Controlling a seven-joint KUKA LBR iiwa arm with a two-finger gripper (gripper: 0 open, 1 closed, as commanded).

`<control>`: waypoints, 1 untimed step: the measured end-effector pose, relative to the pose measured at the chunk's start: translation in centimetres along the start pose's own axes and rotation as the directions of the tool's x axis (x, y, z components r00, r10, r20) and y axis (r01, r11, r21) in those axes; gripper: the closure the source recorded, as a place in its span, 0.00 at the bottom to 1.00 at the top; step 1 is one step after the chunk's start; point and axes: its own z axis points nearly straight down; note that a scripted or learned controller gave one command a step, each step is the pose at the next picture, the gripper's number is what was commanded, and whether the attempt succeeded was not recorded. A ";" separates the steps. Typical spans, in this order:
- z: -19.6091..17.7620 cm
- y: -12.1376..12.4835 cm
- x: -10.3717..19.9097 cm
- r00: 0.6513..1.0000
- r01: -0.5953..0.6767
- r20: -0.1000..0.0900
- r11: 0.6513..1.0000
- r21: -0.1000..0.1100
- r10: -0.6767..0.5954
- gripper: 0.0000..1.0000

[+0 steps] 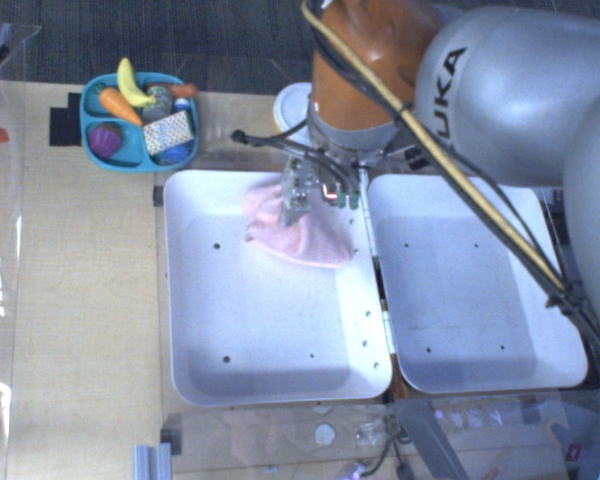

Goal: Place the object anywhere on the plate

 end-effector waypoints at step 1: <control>0.6 4.5 2.4 1.000 0.000 -0.001 1.000 0.000 0.000 1.00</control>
